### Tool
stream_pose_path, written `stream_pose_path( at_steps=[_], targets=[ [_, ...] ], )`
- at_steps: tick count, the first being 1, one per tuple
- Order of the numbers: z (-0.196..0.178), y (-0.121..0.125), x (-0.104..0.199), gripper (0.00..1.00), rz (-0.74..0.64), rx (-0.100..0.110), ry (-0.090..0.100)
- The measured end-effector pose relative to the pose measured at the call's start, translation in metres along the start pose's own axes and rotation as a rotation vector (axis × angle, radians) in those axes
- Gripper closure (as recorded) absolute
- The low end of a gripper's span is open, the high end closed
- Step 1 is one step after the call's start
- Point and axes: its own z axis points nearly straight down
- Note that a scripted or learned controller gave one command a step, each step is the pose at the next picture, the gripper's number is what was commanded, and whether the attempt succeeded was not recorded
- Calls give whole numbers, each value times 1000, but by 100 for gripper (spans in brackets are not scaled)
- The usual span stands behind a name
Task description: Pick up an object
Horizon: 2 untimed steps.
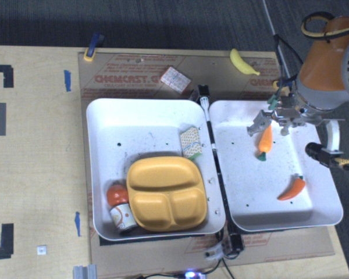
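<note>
Nearest the camera in the left bin [99, 156] lay a yellow compartment tray [166, 192] with a small round-topped figure [120, 207] wedged against its left side, partly hidden under the tray's edge so its shape was hard to read. In the right bin [314, 214] an orange pepper [292, 189] lay near the right wall, well apart from the arm. Farther back, the gripper [270, 121] hung over the bin's far part, its fingers spread to either side of the top of a toy carrot [264, 140], which hung tilted just beneath; whether the pads actually pressed it could not be told, since the metal hid the contact. The carrot looked light, stiff and smooth-skinned, likely slippery plastic, best pinched across its thick upper end. Beyond the bins a banana [243, 62] and a patterned packet [175, 79] lay on cardboard, and the arm's upper part was cut off at the right.
</note>
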Motion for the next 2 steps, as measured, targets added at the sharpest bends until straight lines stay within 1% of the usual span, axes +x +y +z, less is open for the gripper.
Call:
stream_pose_path(
  at_steps=[1,2],
  targets=[
    [102,-34,-9,0,0,-4,-2],
    [102,-72,21,0,1,-3,0]
  ],
)
